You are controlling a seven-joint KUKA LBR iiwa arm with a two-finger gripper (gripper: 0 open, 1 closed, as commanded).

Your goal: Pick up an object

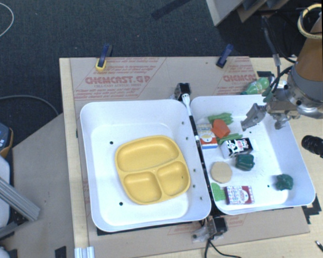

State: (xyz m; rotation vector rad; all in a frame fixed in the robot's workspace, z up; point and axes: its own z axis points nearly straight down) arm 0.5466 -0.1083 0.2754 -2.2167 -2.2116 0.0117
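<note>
White plastic makes up both shallow bins: the left bin (93, 154) holds a yellow divided tray (152, 167), and the right bin (294, 147) holds the small things the task draws from. In the camera view the gripper (267, 116) hangs over the upper right part of that bin, its fingers spread apart with nothing between them; one grey finger (252, 117) points down and left toward the cluster. Candidates lie below and left of it: an orange piece (220, 128) with a green piece (220, 118) just above it, a black-and-white carton (236, 146), a dark green pepper-like toy (245, 161), a tan disc (222, 172), a red-and-white packet (238, 195) and a dark green lump (283, 182) off by itself. I judge this the approach step, no grasp yet made. The next move calls for choosing one object, centring the open fingers over it and descending; the lone lump looks easiest, since the crowded pieces risk a finger landing on a neighbour.
</note>
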